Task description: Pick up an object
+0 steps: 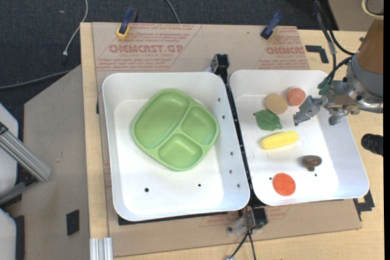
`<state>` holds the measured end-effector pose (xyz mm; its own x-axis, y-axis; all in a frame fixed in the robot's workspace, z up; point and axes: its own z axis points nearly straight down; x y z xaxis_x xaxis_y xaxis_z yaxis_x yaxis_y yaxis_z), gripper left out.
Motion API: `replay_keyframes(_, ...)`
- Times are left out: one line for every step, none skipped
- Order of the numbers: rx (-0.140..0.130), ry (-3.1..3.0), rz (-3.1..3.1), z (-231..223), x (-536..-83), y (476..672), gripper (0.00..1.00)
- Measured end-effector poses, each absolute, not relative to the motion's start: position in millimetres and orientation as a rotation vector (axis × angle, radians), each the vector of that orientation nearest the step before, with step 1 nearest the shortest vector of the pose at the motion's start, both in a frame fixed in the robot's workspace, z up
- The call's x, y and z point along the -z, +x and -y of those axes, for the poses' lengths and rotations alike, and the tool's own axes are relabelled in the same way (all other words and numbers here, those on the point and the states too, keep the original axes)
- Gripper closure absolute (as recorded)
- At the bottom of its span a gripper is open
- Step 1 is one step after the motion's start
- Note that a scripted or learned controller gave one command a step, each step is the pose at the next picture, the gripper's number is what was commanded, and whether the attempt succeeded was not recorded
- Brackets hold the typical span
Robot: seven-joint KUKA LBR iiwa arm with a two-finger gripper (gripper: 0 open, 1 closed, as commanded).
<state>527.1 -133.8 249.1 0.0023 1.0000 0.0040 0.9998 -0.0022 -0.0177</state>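
The gripper (321, 108) hangs over the right bin (347, 149) at its 2 o'clock side, fingers spread apart with nothing between them and touching none of the items. At 10 o'clock from the fingertips lies a pinkish-red ball (296, 95), with a tan round piece (275, 103) just beside it at 9 o'clock. A green leafy piece (268, 120) sits below that, then a yellow corn cob (280, 140), a small brown item (312, 161) and an orange-red disc (284, 184) toward 6 o'clock. The left bin (122, 192) holds a green divided plate (175, 129).
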Motion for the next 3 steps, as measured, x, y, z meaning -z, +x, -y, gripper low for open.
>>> replay_keyframes(-0.006,-2.216,2.217,133.5,-254.0,529.1,0.00)
replay_keyframes(-0.012,-2.213,2.211,139.4,-191.0,522.9,0.00)
replay_keyframes(-0.011,-2.213,2.210,145.9,-127.3,517.7,0.00)
